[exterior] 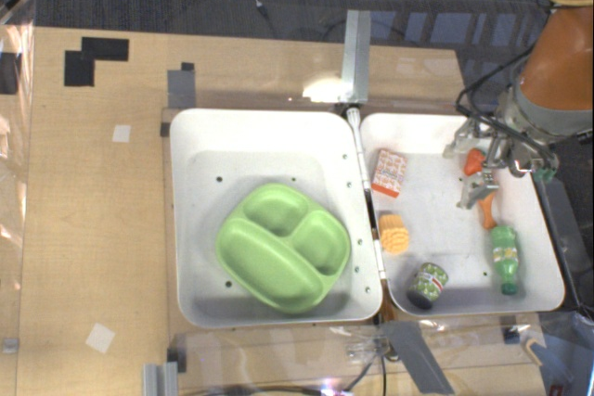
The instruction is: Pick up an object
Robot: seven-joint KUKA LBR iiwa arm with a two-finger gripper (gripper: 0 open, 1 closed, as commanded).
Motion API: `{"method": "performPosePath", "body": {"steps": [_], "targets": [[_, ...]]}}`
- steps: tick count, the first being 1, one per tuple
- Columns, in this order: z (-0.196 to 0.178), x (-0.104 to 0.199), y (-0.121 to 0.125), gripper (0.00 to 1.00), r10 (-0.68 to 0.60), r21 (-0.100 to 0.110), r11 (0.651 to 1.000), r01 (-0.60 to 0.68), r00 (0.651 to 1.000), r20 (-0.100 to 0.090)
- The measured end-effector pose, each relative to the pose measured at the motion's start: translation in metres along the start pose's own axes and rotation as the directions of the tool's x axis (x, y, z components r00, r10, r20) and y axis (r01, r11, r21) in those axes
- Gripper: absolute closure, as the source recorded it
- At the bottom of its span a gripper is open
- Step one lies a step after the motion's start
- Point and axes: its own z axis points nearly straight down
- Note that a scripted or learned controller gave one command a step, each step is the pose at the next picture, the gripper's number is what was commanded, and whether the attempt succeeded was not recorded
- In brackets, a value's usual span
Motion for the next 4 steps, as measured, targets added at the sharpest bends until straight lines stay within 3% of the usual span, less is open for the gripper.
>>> {"method": "performPosePath", "body": {"steps": [1, 2, 3, 4], "targets": [[0.106, 0.060, -0.061, 0.00, -0.137, 0.001, 0.991, 0.137, 0.991, 0.001], [0.093, 0.057, -0.059, 1.00, -0.144, 0.004, 0.990, 0.144, 0.990, 0.009], [0.013, 0.052, 0.084, 1.00, 0.315, -0.004, 0.949, -0.315, 0.949, 0.003], [0.015, 0.080, 0.185, 1.00, 0.421, -0.003, 0.907, -0.421, 0.907, -0.005]]}}
